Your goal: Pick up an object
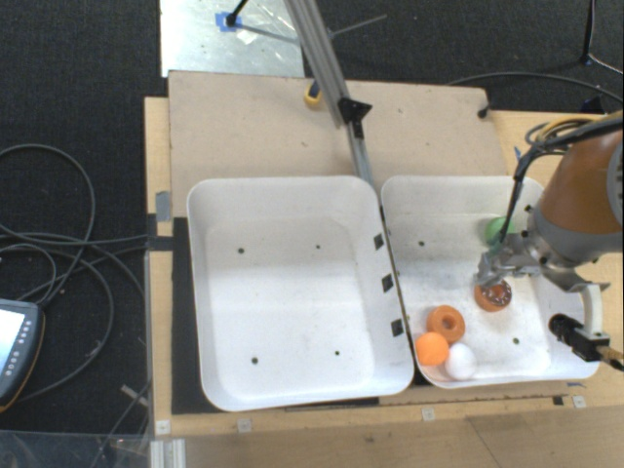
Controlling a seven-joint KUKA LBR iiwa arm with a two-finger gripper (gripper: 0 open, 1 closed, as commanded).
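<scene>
The right bin [429, 213] holds several small objects. A brown round piece [493, 295] lies directly under my gripper [494, 276], which reaches down from the arm at the right edge. A green object [495, 228] sits just behind the gripper, partly hidden by it. Near the bin's front edge lie an orange ring [447, 321], an orange ball [432, 348] and a white ball [460, 361], close together. The gripper's tips hover at or on the brown piece; contact is unclear.
The left bin [210, 261] stands beside the right one, sharing a wall with black clips. A grey pole [322, 57] slants across the back board. Cables lie on the floor at left. A black fitting [570, 331] sticks out at the right bin's front corner.
</scene>
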